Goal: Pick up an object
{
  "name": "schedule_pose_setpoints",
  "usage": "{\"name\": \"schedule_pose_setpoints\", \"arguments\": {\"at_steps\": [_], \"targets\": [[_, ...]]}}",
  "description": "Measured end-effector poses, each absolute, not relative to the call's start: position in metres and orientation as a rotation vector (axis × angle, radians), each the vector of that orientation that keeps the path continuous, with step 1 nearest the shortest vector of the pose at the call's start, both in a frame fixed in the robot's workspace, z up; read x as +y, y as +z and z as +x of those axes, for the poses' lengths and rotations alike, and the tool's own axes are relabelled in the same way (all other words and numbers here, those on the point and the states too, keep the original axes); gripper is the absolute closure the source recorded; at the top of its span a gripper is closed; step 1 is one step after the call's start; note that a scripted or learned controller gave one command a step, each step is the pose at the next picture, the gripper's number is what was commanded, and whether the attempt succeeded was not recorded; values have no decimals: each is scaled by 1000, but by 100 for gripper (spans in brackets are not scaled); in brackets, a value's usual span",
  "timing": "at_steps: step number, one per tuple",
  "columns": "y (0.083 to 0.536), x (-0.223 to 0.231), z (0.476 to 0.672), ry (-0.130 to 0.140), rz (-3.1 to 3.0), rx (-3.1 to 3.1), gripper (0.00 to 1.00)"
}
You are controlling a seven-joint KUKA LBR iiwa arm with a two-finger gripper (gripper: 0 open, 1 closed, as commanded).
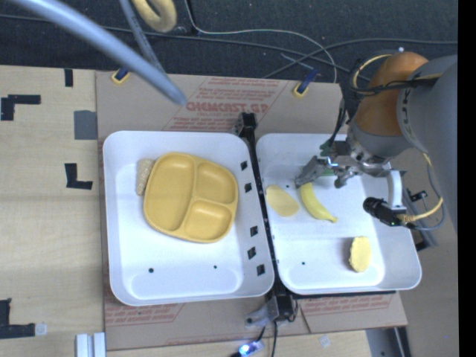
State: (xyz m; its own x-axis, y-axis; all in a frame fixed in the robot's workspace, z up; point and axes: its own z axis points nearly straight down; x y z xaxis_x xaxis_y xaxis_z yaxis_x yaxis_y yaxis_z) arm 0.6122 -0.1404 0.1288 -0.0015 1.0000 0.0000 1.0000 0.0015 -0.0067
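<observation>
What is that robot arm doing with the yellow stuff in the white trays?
The grey robot arm reaches in from the right and holds its tool low over the right bin, just above the top end of a banana. It is not holding anything yet. Beside the banana lies a pale yellow flat piece, and a small yellow chunk sits nearer the front. In the left bin there is a yellow divided plate with a tan thing tucked at its edge.

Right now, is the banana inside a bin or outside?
Inside: the banana lies flat on the right bin's floor, under the gripper.
</observation>
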Motion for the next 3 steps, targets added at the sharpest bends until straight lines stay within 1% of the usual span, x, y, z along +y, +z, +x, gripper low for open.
{"name": "schedule_pose_setpoints", "arguments": {"at_steps": [1,2,3], "targets": [[82,-140,612,3,-2220,-2225,0],[96,-140,613,1,-2221,-2227,100],[139,-135,617,-2,-2220,-2225,100]]}}
